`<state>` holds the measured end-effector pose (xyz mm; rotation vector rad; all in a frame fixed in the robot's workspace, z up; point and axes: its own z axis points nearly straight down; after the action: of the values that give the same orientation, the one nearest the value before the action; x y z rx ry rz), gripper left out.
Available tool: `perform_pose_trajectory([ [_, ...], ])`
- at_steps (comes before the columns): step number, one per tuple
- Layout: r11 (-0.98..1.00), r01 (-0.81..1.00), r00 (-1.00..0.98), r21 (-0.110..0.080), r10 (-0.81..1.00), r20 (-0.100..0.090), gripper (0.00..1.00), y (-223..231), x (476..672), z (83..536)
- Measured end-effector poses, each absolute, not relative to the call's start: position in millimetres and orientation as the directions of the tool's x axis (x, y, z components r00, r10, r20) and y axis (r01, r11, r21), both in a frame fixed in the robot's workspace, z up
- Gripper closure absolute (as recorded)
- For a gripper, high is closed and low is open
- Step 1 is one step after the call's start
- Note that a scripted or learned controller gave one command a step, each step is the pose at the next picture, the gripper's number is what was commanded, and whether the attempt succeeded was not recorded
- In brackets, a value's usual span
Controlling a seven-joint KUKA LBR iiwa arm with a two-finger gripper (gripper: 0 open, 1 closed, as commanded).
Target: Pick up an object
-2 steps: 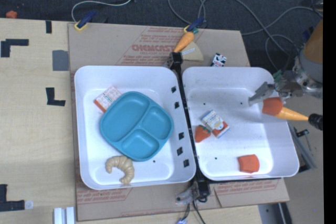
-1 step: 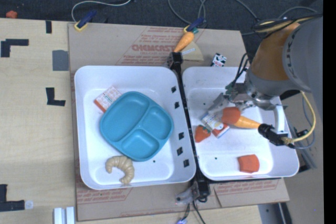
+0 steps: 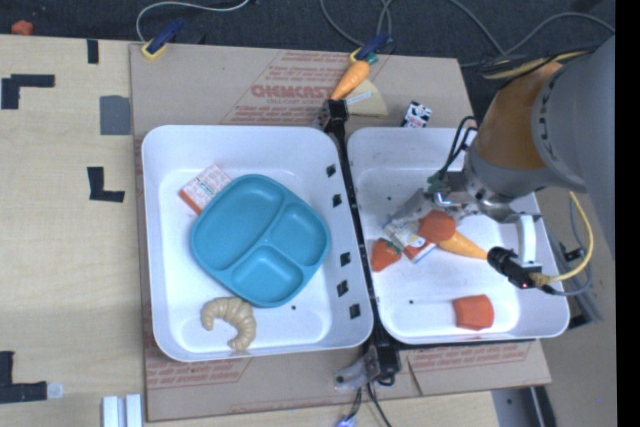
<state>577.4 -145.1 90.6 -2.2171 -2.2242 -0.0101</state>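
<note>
beside tapered carrot (image 3: 455,237) (glossy orange): end effector (image 3: 425,212)

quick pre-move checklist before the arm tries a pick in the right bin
1. End effector over the right bin: ok.
2. Target within reach: ok, an orange carrot-shaped toy and a small red piece lie beside it.
3. Object already held: cannot tell, the wrist hides it.
4. Cable clear of the bin's contents: not ok, it hangs over the bin.
5. Spare target apart from the clutter: ok, the orange block sits alone.
</note>
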Motion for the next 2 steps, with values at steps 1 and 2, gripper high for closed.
perform_pose_trajectory([
  [1, 0.002, 1.0, -0.002, 0.018, 1.0, 0.002, 0.0, -169, 555.1, 92],
  [2, 0.0, 1.0, 0.0, 0.016, 1.0, -0.001, 0.0, -211, 489.7, 91],
])
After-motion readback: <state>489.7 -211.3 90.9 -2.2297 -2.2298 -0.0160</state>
